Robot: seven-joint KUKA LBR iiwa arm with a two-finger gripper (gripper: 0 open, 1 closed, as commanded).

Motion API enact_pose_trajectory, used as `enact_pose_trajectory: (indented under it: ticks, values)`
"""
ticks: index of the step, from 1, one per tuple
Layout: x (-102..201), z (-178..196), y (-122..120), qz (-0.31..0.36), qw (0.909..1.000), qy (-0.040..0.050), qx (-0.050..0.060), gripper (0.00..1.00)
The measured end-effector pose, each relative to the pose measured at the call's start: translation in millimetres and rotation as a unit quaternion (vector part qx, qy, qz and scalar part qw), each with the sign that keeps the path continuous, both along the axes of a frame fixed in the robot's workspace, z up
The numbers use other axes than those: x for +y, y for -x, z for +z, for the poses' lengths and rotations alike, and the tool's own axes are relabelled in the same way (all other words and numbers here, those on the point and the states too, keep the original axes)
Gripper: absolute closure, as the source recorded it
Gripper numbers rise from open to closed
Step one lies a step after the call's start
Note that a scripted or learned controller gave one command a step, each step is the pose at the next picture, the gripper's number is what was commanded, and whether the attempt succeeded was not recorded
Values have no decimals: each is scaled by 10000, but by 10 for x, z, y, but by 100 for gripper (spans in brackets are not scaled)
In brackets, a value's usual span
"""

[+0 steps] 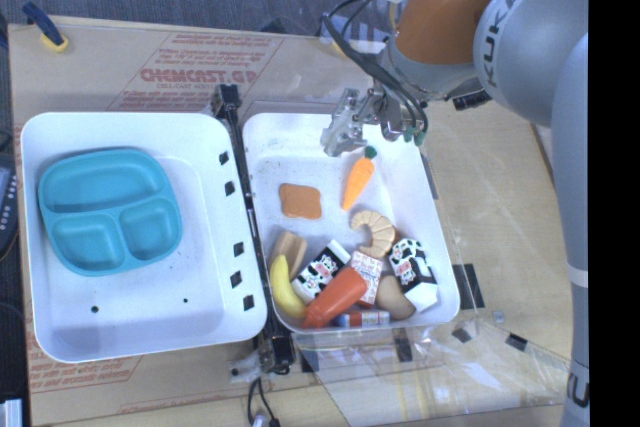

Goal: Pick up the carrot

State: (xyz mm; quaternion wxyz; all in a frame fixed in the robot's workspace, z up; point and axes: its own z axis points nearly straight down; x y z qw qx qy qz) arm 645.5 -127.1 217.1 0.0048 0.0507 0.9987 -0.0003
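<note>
Now we see the tool hanging over the far edge of the right bin, under the orange band of the arm. Its metal parts are small and crowded by cables, so we cannot tell how the tool is set, and nothing is visibly held in it.

The carrot lies just below the tool, on the floor of the right bin, near the far right corner. It is slanted, with its green top toward the tool and its pointed end toward the middle of the bin. It lies apart from the other things, so it looks free to take. A flat brown piece lies to its left, a croissant is just beyond its pointed end, and the pile of toy food fills the near edge of the bin. The left bin carries a blue divided plate.

We judge that the step in hand is the approach, with the grasp not yet made. The next move calls for shifting a little toward the near side, lowering over the middle of the carrot, and closing across its narrow width.
</note>
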Motion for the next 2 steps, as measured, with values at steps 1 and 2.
enact_pose_trajectory:
  ticks: [1, 2]
  values:
    - [-48, -197, -56, -873, 9962, -5, 38, 100]
    - [-43, -195, -57, -870, 9962, -6, 36, 0]
